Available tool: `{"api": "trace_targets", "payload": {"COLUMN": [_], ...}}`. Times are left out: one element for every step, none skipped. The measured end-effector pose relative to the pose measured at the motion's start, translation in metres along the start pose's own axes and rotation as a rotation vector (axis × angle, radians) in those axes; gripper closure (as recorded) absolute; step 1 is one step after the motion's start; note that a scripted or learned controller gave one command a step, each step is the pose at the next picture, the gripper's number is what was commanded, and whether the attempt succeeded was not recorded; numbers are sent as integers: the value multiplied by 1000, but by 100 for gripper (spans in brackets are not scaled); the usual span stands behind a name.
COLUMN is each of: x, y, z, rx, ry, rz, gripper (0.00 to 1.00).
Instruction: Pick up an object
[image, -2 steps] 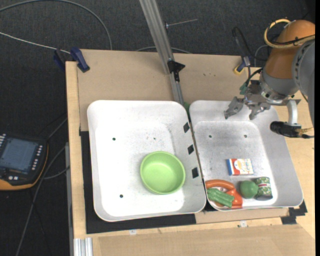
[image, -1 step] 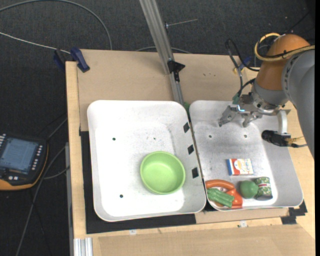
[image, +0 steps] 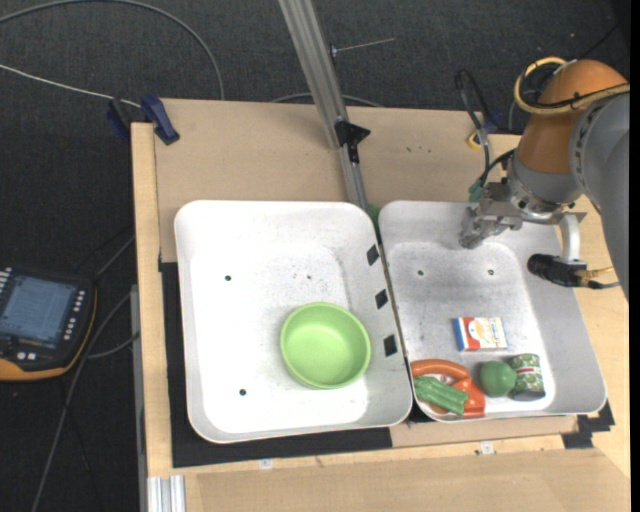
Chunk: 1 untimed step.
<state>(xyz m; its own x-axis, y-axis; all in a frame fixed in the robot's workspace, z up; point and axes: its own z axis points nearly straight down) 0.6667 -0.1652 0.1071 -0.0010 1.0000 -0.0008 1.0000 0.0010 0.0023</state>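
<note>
My gripper hangs over the far end of the right bin, with nothing seen between its fingers. Near that bin's front lie a small white box with blue and orange print, a green ball, a dark printed can and an orange and green toy in the front left corner. All of them lie well in front of the gripper. A green bowl sits in the left bin, toward its front right.
A slanted metal pole runs from the top down to the gap between the two bins. The bins' divider carries black clips. A handheld pendant lies off the bench at far left.
</note>
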Motion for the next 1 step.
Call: {"api": "trace_targets", "payload": {"x": [5], "y": [3], "z": [-44], "rx": [-2], "ry": [0], "rz": [0], "gripper": [100]}}
